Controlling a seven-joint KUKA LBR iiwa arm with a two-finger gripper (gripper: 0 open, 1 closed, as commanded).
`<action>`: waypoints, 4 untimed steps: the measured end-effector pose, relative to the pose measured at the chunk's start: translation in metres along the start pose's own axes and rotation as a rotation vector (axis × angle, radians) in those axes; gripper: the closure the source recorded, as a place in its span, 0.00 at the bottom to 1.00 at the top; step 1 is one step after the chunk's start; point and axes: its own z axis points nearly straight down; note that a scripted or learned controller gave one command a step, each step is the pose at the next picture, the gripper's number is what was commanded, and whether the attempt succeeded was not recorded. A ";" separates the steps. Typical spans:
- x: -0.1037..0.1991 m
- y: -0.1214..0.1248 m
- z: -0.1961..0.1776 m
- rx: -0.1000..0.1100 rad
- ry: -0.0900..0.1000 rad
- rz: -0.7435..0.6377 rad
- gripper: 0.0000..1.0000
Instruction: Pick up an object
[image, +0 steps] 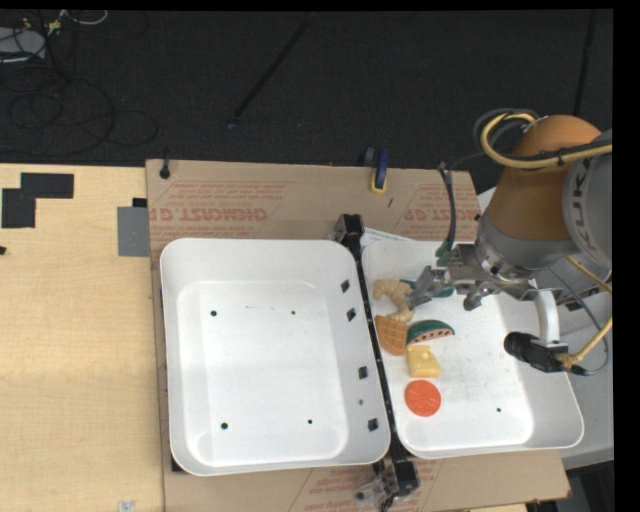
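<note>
Orange disc (423, 398) flat, nearest | watermelon slice (430, 331) long axis left-right | my hand (432, 283) low, reaching left; opening unreadable, grip unclear

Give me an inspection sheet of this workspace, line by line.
Surface: two white bins, left bin, right bin, on a cardboard sheet.
Job's things: in the right bin, orange disc, yellow block, green-and-red piece, tan piece.
Clutter: nothing seen.
Claw: claw low over the right bin near the tan piece; grip unclear.
Cables: black cables on the dark floor.
Surroundings: wooden bench, blue clamp.
</note>
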 end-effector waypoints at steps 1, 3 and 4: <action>-0.006 -0.054 0.046 0.011 0.002 0.002 0.00; 0.005 -0.096 0.103 0.002 0.001 0.010 1.00; 0.050 -0.024 0.007 -0.012 0.001 -0.006 1.00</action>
